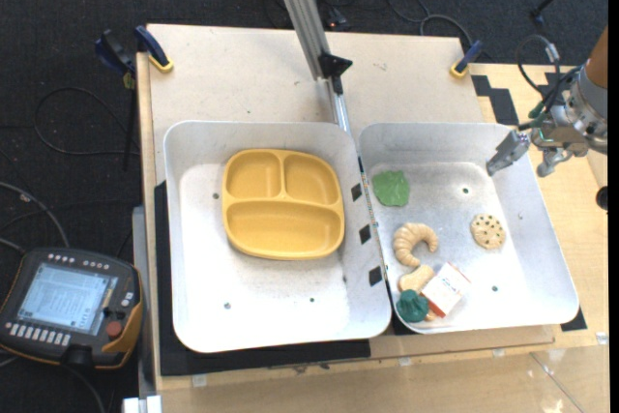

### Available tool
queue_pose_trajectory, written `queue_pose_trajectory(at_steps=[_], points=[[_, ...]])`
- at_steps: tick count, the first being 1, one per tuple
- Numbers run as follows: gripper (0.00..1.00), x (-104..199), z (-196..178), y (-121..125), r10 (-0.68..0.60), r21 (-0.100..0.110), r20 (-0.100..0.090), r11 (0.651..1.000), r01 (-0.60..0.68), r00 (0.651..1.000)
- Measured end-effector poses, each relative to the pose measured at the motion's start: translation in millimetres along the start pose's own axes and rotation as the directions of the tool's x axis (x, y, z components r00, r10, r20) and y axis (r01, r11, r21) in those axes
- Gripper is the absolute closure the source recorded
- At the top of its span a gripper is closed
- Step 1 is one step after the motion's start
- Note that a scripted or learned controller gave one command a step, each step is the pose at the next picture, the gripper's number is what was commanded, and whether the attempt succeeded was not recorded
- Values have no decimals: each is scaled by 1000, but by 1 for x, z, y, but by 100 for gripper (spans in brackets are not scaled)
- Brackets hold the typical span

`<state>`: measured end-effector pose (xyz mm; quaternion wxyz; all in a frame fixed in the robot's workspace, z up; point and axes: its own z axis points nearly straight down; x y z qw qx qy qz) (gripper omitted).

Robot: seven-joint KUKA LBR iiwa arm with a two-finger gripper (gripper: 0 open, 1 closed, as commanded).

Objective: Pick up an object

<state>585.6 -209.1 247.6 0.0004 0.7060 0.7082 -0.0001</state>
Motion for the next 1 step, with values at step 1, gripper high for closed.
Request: queue_pose_trajectory(at_steps=[1], points=[[0,0,0,0,0,0,0,1000,0,1000]])
